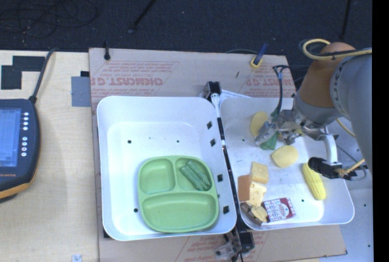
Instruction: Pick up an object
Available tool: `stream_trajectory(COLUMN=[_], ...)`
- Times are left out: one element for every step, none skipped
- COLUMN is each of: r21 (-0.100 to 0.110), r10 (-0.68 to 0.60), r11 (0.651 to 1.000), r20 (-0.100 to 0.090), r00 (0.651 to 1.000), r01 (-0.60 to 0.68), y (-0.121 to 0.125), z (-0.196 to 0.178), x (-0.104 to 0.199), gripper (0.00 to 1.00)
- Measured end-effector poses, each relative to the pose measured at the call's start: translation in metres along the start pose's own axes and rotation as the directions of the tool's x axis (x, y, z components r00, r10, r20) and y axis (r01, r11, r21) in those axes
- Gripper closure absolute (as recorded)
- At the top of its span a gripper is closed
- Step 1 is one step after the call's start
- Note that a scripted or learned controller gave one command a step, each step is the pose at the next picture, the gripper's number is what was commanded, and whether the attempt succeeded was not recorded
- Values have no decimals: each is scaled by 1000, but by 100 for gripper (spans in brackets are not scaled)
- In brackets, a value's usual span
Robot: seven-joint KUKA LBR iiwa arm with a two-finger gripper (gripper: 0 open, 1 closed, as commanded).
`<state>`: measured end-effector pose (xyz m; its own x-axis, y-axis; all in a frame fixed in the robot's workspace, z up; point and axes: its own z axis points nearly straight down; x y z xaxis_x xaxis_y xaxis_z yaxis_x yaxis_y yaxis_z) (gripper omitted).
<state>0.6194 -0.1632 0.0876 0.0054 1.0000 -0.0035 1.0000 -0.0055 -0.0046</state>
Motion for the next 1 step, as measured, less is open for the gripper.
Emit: stream_trajectory(r21=[-2], r10=[-4], r11=[1000], r20=[-4], r00=[1000], r01=[4], y=[-35], z=[0], x=[12], gripper=[0])
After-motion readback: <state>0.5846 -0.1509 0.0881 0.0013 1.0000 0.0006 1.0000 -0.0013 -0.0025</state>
